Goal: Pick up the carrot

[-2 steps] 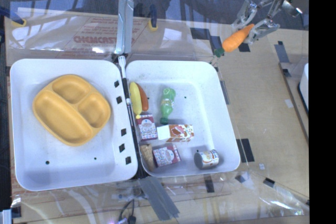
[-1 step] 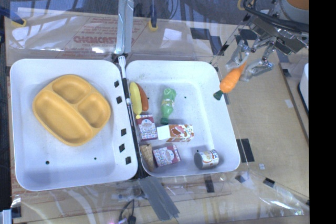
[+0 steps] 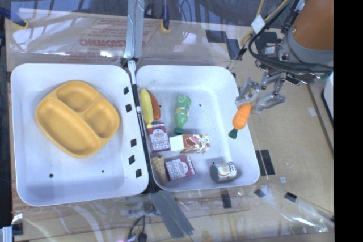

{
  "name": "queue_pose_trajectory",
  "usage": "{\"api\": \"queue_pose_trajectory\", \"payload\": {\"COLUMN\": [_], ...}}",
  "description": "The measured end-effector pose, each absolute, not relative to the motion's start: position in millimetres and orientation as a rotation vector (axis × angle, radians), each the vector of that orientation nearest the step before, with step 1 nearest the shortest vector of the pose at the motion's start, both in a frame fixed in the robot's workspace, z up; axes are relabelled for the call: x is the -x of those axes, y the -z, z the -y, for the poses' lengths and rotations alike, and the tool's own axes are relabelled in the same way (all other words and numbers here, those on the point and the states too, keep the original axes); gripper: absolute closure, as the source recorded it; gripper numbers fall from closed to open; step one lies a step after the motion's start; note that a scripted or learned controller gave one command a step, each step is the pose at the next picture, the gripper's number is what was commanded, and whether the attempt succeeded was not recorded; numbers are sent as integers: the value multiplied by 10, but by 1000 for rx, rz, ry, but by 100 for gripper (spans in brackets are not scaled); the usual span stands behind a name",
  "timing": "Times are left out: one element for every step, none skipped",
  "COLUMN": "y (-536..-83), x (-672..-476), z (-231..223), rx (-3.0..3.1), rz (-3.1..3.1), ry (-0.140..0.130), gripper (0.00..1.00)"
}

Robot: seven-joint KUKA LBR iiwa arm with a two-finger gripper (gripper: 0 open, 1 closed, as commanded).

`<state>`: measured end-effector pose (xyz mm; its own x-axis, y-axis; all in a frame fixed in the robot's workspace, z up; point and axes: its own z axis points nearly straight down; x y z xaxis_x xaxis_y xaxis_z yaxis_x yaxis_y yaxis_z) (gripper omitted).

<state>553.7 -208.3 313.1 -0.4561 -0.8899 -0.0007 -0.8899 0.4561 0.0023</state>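
The carrot (image 3: 241,117) is a small orange toy with a green stem end pointing down and left. It hangs tilted over the right rim of the right bin (image 3: 195,73). Its upper end sits between the metal fingers of my gripper (image 3: 251,102), which is shut on it. The gripper reaches in from the right, below the grey wrist and its orange band (image 3: 317,8).
The right bin holds a banana (image 3: 146,106), a green bottle (image 3: 182,113), several small cartons (image 3: 190,143) and a can (image 3: 223,171). The left bin (image 3: 28,178) holds a yellow divided plate (image 3: 77,117). A metal divider (image 3: 134,28) runs between the bins.
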Motion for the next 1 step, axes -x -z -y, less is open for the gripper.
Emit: {"api": "queue_pose_trajectory", "payload": {"y": [-3611], "x": [-6575], "z": [2092], "rx": [-2059], "rz": [2376], "ry": [-2], "gripper": [100]}}
